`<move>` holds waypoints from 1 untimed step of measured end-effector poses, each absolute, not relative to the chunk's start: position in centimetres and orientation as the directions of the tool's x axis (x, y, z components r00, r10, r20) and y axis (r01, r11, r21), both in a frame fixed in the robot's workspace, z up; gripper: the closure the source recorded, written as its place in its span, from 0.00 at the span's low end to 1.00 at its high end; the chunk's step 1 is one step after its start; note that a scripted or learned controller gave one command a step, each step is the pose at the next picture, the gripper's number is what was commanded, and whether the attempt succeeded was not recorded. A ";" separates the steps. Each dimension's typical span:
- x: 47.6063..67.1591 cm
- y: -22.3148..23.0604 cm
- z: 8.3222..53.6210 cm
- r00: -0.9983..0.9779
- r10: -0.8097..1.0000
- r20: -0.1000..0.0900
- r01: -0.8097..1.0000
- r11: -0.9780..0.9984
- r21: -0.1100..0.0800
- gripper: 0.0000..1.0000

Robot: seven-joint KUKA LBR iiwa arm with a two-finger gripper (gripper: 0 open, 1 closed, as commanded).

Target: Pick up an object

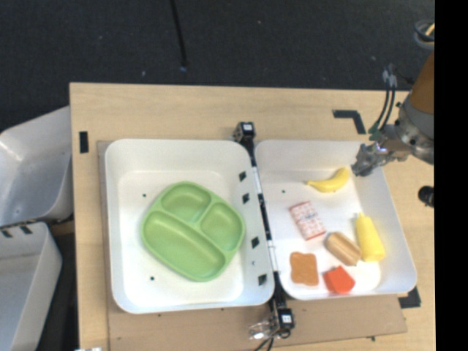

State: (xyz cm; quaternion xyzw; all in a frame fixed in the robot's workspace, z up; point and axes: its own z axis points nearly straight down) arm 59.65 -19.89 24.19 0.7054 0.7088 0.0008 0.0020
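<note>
The right bin holds several toy foods: a yellow banana, a pink-and-white wrapped square, a tan bread roll, a yellow corn cob, an orange toast slice and a red block. My gripper hangs over the bin's far right corner, just right of and slightly above the banana's tip. Nothing shows between its fingers, and their spread is too small to read.
The left bin holds a green divided plate. A black divider with clips runs between the bins. The grey arm comes in from the right edge. Bare bin floor lies left of the banana.
</note>
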 end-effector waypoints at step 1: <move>58.6 -14.1 25.1 -0.006 1.000 0.001 1.000 0.006 0.001 1.00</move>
